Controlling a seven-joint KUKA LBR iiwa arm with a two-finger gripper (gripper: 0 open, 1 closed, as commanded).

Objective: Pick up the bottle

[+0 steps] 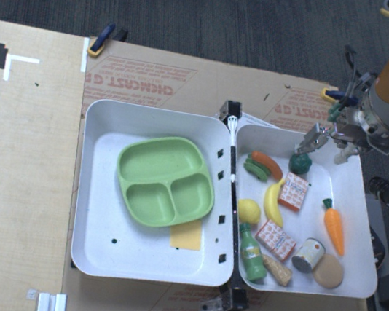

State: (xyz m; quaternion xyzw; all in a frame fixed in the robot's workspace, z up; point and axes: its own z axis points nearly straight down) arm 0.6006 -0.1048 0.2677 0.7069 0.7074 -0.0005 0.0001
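Two white bins (84,243) sit side by side, one green plate (166,181) on one yellow card (187,237) in the left, one green bottle (251,255) at the right bin's front left corner, and the gripper (329,143) open, holding nothing, over its back edge.

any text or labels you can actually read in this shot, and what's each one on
Red print on the cardboard sheet behind the left bin: appears upside down from this view, too blurred to read for certain.
Red print on the cardboard behind the right bin: also upside down, unreadable.
Two small red and white boxes in the right bin: patterned faces, too small to read.
Green bottle label: too small to read.
Can: no legible text.
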